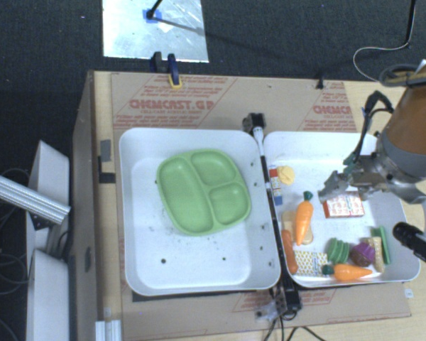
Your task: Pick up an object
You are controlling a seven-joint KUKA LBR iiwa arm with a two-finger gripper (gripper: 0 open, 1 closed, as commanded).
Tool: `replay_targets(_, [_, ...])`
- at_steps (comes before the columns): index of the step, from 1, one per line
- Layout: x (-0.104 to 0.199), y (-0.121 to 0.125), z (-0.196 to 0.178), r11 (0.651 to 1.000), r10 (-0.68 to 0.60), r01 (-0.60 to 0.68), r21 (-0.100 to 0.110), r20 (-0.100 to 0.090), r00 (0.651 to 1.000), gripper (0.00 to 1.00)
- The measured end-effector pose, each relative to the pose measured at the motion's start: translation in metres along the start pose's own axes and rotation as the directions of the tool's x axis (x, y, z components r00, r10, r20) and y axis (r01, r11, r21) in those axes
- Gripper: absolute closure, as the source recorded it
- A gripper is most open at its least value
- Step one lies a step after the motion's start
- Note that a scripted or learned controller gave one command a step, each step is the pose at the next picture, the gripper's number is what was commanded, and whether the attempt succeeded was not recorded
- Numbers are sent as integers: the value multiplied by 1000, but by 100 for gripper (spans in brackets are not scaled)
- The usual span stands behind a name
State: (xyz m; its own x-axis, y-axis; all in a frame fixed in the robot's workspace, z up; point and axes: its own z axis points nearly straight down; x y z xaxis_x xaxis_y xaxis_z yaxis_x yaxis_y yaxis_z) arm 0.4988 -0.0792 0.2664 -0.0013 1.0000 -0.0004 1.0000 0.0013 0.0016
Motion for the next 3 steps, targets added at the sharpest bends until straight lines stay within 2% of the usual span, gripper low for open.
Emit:
replay_targets(1, [61,-11,0,1000,-2,2,1,-1,1000,100])
replay_targets(2, [7,-12,7,1000,0,0,1,0,1000,100])
replay_targets(3, [15,-12,7,1000,-2,2,0,-1,1000,100])
